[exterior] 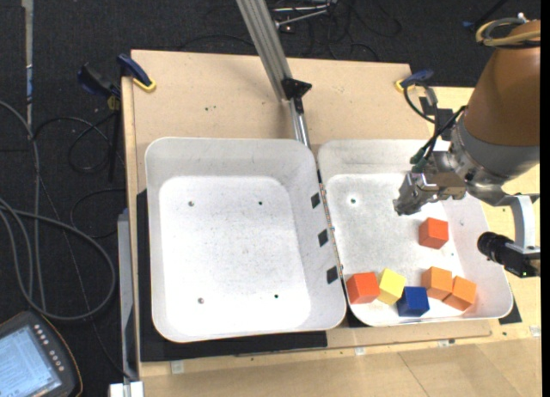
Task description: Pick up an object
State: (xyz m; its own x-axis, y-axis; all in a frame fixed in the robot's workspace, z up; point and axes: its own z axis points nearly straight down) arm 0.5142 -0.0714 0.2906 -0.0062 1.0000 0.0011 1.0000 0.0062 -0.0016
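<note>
My gripper [411, 200] hangs over the middle of the right bin [369, 163], with nothing seen between its fingers. An orange cube [434, 232] lies just to its lower right, apart from it. Along the bin's near edge sit a red-orange cube [363, 286], a yellow cube [392, 284], a blue cube [413, 301] and two orange cubes [440, 280] [463, 292].
The left bin [172, 163] lies beside the right one, divided by a rim with black clips [322, 236]. A slanted metal pole [262, 26] reaches down to the bins' far junction. Blue clamps [129, 69] grip the board's far corners.
</note>
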